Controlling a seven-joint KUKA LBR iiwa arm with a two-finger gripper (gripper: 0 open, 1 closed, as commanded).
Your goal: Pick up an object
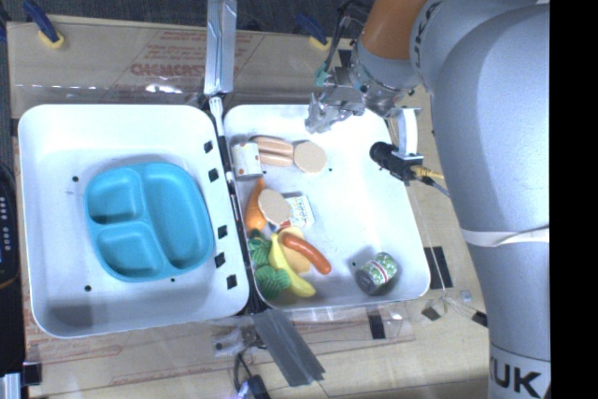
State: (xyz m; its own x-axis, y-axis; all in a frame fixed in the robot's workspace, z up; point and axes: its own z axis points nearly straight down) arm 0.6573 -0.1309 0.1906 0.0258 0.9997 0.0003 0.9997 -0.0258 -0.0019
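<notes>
Two white bins side by side on the bench (112, 47), split by a metal divider strip (220, 42).

Left bin (37, 201) – one item: a blue divided tray (148, 220), three compartments, lying flat near the bin's middle. Two blue clamps at the bench's far edge, one at the left (43, 23), one nearer the middle (313, 26). Faint red printing on the bench surface behind the bins – mirrored or too washed out to read.

Right bin (392, 220) – pickable items all sit here, mostly along its left wall and near edge. Count, left to right:
- one small white cup-like container (247, 159) against the left wall
- one orange carrot-shaped piece (254, 210)
- one green leafy piece (266, 268) in the near-left corner
- one yellow banana (291, 268), with one red-orange sausage (306, 252) lying across it
- one tan round disc (275, 206) beside a small white packet (299, 210) with print too small to read
- one hot-dog-like roll (274, 150) towards the far side, touching one tan round disc (310, 158) on its right
- one small can (377, 272) on its side, green and red label, text unreadable, near the bin's near-right corner, well apart from the rest

Gripper (322, 119) hangs over the far edge of the right bin, just above the roll and disc. Nothing visible between its fingers; can't tell whether they're apart or together – too blurred. Arm (486, 107) comes in from the right, orange band (397, 5) above the wrist. "KU" lettering (519, 378) readable on the arm base, cut off at the edge.
</notes>
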